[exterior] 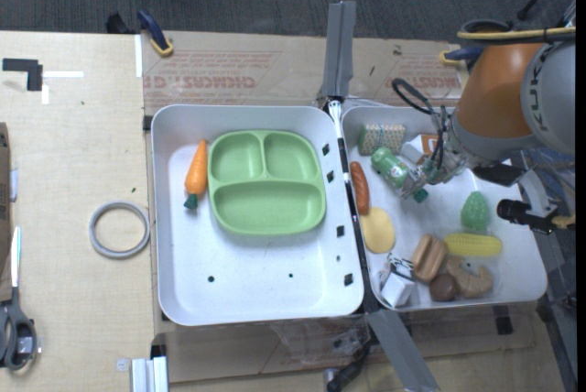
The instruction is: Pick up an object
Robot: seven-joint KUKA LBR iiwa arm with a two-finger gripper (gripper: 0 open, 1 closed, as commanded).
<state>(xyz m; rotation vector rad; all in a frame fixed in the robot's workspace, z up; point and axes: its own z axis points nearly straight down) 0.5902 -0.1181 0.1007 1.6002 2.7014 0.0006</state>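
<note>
Claw (430,172) sits beside green bottle (394,168); grip state cannot be told. Recommend centring over bottle before closing.

The light wooden bench (73,152) carries two white bins: the left bin (169,225) near centre, the right bin (522,285) at three o'clock. A grey tape ring (119,229) and scissors (16,331) lie toward nine o'clock.
</note>
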